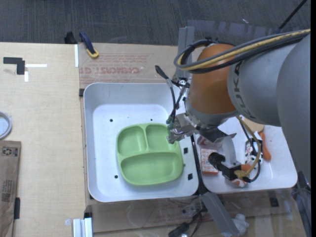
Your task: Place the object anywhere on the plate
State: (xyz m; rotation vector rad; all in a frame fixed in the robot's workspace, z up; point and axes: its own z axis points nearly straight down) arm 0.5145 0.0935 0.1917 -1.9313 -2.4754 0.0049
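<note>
A green plate (148, 162) with three compartments lies in the left white bin (98, 132), towards its front right. My gripper (174, 132) hangs over the plate's upper right rim, by the wall between the two bins. The bulky grey and orange arm covers most of the right bin (281, 177). In what shows of that bin lie a red and white packet (207, 164), an orange carrot-like piece (266, 149) and a small orange object (241, 173). I see nothing clearly between the gripper's tips.
Brown cardboard (118, 65) lies behind the left bin, with a blue and yellow clamp (89, 46) beyond it. On the wooden bench to the left are a tape roll (3, 126) and a brown paper bag (10, 177).
</note>
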